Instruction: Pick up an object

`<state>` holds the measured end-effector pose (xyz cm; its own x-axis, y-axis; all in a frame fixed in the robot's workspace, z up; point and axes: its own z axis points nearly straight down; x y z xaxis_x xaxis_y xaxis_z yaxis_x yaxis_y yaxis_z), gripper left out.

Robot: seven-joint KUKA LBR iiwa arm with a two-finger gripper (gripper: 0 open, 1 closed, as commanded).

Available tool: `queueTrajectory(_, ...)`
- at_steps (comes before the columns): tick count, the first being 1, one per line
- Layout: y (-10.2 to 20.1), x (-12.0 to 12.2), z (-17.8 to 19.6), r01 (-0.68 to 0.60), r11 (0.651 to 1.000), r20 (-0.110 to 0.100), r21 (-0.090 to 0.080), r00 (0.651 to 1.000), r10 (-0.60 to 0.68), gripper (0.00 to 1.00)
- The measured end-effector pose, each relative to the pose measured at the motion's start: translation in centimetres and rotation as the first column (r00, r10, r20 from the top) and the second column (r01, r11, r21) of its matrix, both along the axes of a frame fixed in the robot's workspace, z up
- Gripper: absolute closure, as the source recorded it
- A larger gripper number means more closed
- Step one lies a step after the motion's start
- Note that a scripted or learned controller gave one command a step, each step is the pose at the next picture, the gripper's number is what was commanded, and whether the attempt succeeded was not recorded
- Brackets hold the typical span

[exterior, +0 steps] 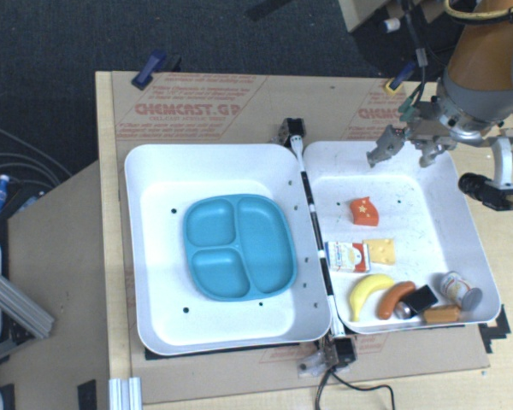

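Nothing has been picked up yet, as far as I can see — the hand [408,146] hangs over the far rim of the right bin [462,202], its two fingers spread apart with only air between them.

Everything it could take lies below and nearer to me than the hand. Closest to it is a small red piece [364,212], alone on the bin floor and well apart from the fingers. Beyond that, further from the hand, sit a little carton [347,256] touching a yellow cheese slice [380,251]. Then comes a crowded near corner: a banana [369,294], a sausage [395,298], a black block [422,299] and a small can [458,289].

The left bin [150,229], off to the hand's side, holds just a blue divided plate [238,246].

So the whole job is still ahead — choosing a piece, coming down, closing, lifting. The lone red piece looks to me the easiest reach.
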<state>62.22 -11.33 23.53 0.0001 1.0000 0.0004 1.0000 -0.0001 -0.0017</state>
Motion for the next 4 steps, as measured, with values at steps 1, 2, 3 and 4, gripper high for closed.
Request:
queueTrajectory(1, -0.2, 0.7, -12.0, 0.0, 1.0, -0.003, 0.001, 1.0, 0.0, 0.0)
queueTrajectory(2, 1.6, -2.8, -15.1, 0.001, 1.0, -0.002, 0.001, 1.0, -0.001, 0.0)
queueTrajectory(3, 1.5, -2.7, -14.1, 0.002, 1.0, 0.001, 0.001, 1.0, -0.002, 1.0)
queueTrajectory(4, 4.5, 4.5, -4.9, -0.001, 1.0, 0.005, 0.0, 1.0, 0.001, 1.0)
